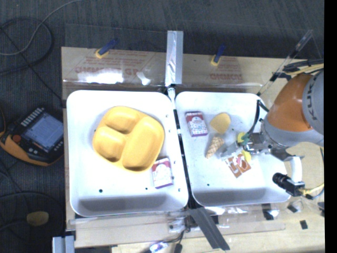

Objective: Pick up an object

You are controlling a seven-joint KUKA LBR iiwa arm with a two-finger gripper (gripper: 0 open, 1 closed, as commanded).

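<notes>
My gripper sits low in the right bin, at the frame's right centre, in among a small cluster of items; my wrist hides the tool, so I cannot tell its state or whether it has anything. I judge the pick not yet done: nothing is seen lifted clear, and every item appears to lie on a bin floor. Left to do, as I judge it: secure one item and raise it. Count, right bin: one red-and-white box at upper left, one round yellow piece beside it, one tan cone-like piece just left of my gripper, one red-and-white packet just below it, and a small yellow-green bit at the wrist, too small to identify. Count, left bin: one large yellow lobed toy at centre and one small red-and-white box touching its lower right edge. Bins: two.
</notes>
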